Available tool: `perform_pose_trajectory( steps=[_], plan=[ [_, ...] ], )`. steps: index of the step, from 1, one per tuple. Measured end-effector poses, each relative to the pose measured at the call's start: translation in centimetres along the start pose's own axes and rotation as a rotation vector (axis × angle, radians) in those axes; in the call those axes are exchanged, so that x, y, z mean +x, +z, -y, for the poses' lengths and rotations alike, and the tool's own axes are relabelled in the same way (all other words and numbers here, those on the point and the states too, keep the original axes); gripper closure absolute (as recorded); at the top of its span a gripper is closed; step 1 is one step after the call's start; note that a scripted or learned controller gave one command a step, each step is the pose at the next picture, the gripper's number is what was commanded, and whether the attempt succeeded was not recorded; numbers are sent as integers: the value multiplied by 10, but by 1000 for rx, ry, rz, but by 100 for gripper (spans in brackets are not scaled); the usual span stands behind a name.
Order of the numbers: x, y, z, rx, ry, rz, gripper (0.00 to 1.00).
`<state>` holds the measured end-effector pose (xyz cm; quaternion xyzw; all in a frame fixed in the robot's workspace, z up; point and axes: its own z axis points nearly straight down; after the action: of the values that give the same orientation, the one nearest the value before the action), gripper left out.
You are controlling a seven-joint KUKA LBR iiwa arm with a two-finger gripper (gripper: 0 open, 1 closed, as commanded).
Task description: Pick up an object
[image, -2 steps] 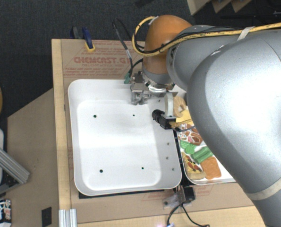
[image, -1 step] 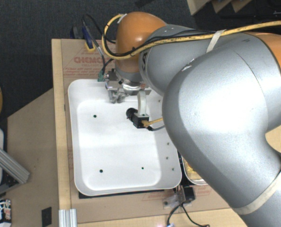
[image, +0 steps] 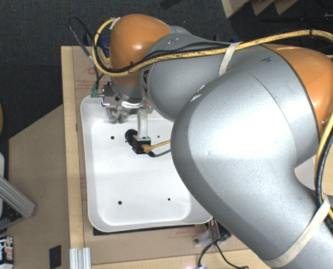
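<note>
1. The grey arm (image: 239,128), with orange at its joints, reaches in from the right and covers most of the right half of the view.
2. The wooden bench (image: 74,150) carries a shallow white bin (image: 127,206) with rounded corners.
3. The gripper (image: 117,116) hangs low over the far left part of that bin; whether it is open or closed cannot be told.
4. A few small dark dots (image: 120,203) mark the bin's floor.
5. What the thing to pick looks like, and where it lies, cannot be told.
</note>
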<state>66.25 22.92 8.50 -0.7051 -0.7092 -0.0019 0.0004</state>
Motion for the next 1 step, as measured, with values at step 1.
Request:
perform_pose_trajectory(
  steps=[1],
  plan=[
    [-4,0,63,10,6,4,100]
  ],
)
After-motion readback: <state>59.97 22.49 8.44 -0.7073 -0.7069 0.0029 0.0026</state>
